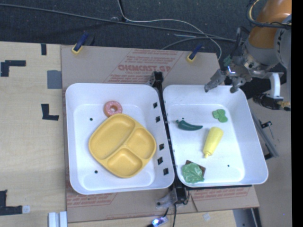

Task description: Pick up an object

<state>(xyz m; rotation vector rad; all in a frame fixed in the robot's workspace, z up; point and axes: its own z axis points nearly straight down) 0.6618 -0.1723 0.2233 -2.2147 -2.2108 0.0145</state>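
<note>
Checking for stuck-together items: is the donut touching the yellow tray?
Cannot tell. In the camera view the donut sits right at the yellow tray's upper rim, with no plain gap or contact.

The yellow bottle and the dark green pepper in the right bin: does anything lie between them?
No. In the camera view, only bare white bin floor separates the yellow bottle from the dark green pepper.

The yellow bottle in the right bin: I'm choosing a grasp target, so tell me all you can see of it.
The yellow bottle looks like smooth plastic, a toy mustard squeeze bottle. It lies on its side on the right bin floor, narrow end toward the bin's lower edge, slightly tilted. Nothing touches it; the green pepper lies apart to its upper left.
</note>
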